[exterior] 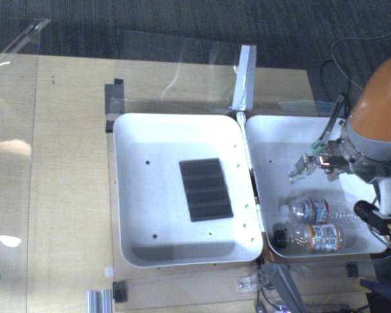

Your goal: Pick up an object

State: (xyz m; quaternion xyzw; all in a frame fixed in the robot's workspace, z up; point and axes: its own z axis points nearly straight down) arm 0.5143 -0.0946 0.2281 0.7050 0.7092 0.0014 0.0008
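So the pickable stuff is two clear plastic bottles lying on their sides in the right white bin (pixel 274 142), down near its front edge: the upper clear bottle with the blue-and-orange label (pixel 311 210) and, just beside it toward the front, the clear bottle with the black cap and orange label (pixel 309 238), cap pointing at the divider between the bins. They look close enough to nearly touch, and the front one sits right up against the bin's front wall, so not much room on that side. The back half of that bin floor is bare white. The two-finger gripper (pixel 304 167) hangs over that open patch, behind the bottles and apart from them; its fingers look spread a bit with nothing between them. The grey arm with the orange band (pixel 378 119) crowds the bin's right edge. Next door, the left white bin (pixel 137 175) has a dark ribbed rectangular block (pixel 206 189) lying flat mid-floor, slightly tilted, clear of all four walls with free floor all round.
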